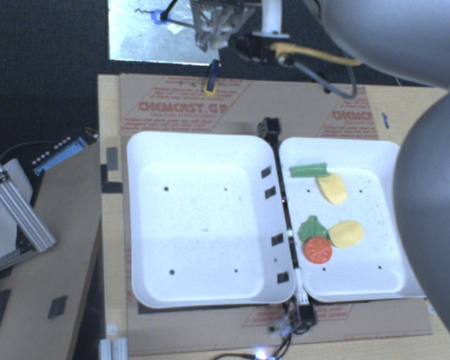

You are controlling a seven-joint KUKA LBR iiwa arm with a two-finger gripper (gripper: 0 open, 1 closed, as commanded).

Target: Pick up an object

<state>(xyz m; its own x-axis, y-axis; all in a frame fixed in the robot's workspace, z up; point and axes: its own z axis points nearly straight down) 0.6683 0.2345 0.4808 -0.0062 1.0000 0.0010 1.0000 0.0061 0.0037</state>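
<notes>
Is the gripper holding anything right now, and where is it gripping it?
Nothing: the gripper hangs beyond the bins with nothing between its fingers.

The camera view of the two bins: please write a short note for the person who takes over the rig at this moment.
Tool: raised at the top of the view, beyond the bins; nothing seen in it, finger state unclear.
Right bin: green stick, yellow piece, second yellow piece, green leafy piece, red tomato.
Left bin: no objects seen in it.
Done: nothing picked yet.
Left: bring the tool down to the right bin and pick up one object.
</notes>
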